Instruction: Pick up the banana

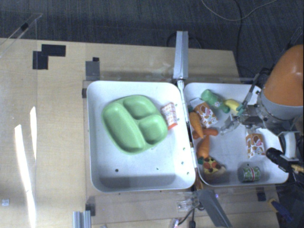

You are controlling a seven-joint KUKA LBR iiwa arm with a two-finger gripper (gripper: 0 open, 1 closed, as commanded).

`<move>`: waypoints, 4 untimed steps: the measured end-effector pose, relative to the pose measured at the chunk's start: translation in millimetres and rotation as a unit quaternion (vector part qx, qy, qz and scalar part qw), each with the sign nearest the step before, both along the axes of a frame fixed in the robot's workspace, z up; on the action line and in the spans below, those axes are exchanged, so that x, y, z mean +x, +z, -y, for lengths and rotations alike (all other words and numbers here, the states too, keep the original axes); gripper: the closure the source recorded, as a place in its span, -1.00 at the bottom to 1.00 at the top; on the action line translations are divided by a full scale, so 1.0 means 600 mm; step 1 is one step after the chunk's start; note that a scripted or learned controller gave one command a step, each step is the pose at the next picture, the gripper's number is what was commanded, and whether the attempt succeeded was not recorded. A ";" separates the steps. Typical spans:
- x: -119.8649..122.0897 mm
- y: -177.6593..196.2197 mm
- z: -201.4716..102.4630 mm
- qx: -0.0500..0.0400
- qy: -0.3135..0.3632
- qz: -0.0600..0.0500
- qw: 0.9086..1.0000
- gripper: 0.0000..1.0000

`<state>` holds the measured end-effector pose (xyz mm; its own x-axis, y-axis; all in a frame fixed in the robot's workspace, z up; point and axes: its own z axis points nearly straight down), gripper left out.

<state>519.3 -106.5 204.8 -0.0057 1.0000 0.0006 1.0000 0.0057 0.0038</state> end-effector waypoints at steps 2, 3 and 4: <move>0.156 -0.195 0.140 -0.001 -0.047 0.002 0.999 -1.00; 0.160 -0.174 0.138 -0.001 -0.045 0.005 0.999 1.00; 0.163 -0.154 0.136 -0.001 -0.043 0.008 0.999 1.00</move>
